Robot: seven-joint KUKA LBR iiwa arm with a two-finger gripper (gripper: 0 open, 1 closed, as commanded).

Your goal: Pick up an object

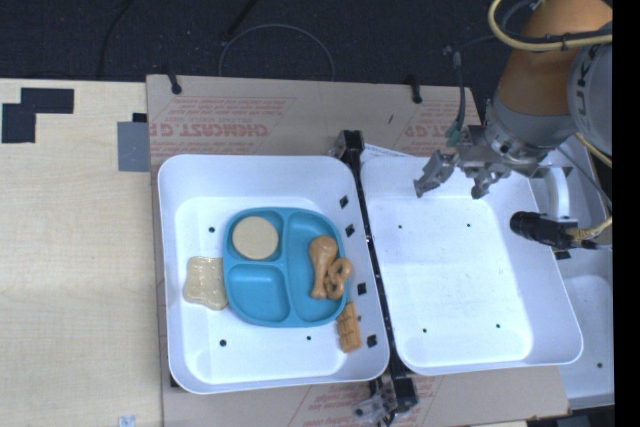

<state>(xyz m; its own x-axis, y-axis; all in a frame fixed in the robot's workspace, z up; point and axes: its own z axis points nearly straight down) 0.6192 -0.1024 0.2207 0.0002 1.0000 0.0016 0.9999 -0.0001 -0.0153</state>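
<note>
Arm (545, 65): grey with an orange band, reaching in from the right, wrist above the far edge of the right bin.
Jaws (456, 175): spread apart with nothing between them — hanging over the far left part of the right bin, near its back wall.
Right bin (560, 335): white, shallow, bare white floor under the jaws.
Left bin (175, 335): white, shallow, just beside the right bin, with a black clip strip (362, 245) running between the two.
Blue tray (262, 295): three compartments, lying flat in the middle of the left bin.
Round cracker (254, 237): pale tan disc in the tray's far left compartment.
Pretzel (328, 267): brown twisted piece in the tray's right compartment, well apart from the jaws.
Bread slice (205, 282): pale, on the bin floor, touching the tray's left edge.
Brown snack piece (348, 327): small, on the bin floor just beside the tray's near right corner, close to the bin wall.
Cardboard sheet (260, 115): brown with red print, under both bins.
Tabletop (70, 265): light wood, to the left of the bins.
</note>
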